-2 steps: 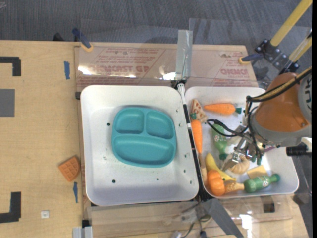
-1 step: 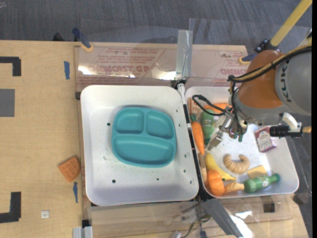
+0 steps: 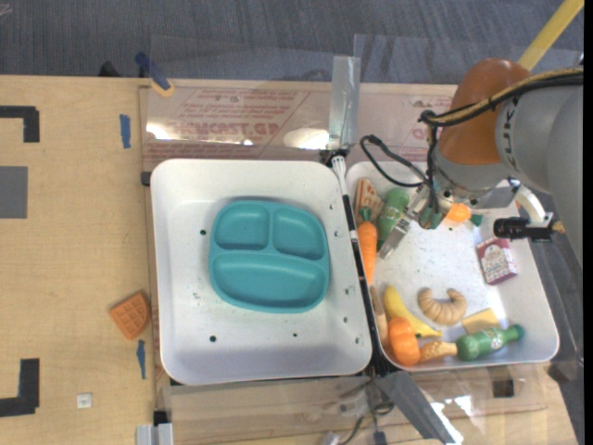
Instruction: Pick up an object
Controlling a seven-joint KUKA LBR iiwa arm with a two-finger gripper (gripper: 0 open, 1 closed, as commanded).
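A pale wooden bench (image 3: 74,248) fills the camera view from above, grey floor beyond it, black tape marks along its left side and a small orange waffle-like piece (image 3: 130,314) lying loose on the wood just left of the bins. Two shallow white bins sit side by side. The left bin (image 3: 176,341) carries a teal divided plate (image 3: 270,256), three compartments, sitting about in the middle.

Over to the right bin (image 3: 542,327), and here's the action: the grey arm (image 3: 542,137) with its orange band comes in from the right, black cables looping off the wrist, and the gripper (image 3: 400,233) is down at the bin's upper left. A green item (image 3: 397,206) sits right at the tool, up against it; whether the tool is spread or pinching cannot be told from here, the parts are too small and blurred. An orange carrot (image 3: 368,245) lies along the left wall just beside the tool, and a small orange piece (image 3: 456,215) sits just right of the wrist.

Lower in that bin: a croissant (image 3: 443,305) near the middle, a yellow banana (image 3: 405,310) to its left, an orange fruit (image 3: 403,340) below that, a green bottle (image 3: 488,341) at the bottom right, and a red-and-white packet (image 3: 498,261) by the right wall.
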